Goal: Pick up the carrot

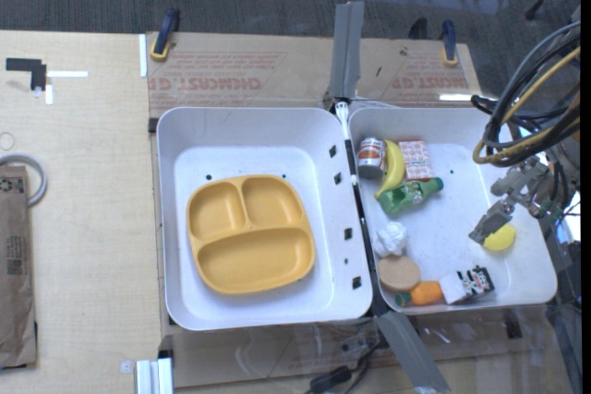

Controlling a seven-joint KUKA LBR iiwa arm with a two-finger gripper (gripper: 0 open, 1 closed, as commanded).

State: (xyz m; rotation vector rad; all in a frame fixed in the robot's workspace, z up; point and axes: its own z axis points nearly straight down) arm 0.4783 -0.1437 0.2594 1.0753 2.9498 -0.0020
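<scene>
Arm: it is being seen reaching in from the right, with dark and yellow cables looping above the right bin (545, 226).
Tool: the tool (492, 226) is being held low over the right part of the right bin, right at a small yellow fruit-like item (501, 239); whether its fingers are released or clenched cannot be told, and nothing is being shown between them.
Carrot: the orange carrot (425, 293) is being seen lying at the near edge of the right bin, between a tan round disc (399, 273) on its left and a small white-and-black box (468, 284) on its right, well apart from the tool.
Right bin, far part: a small can (370, 156), a banana (393, 167), a red-and-white packet (415, 159) and a green bottle (411, 195) are being kept close together near the far left corner.
Right bin, middle: a crumpled white object (391, 240) is being seen just beyond the tan disc.
Left bin: a yellow divided plate (249, 233) is being carried in the left bin (175, 198).
Surface: both bins are being borne side by side on the surface (74, 152), with a sheet of cardboard (240, 69) lying under their far edges.
</scene>
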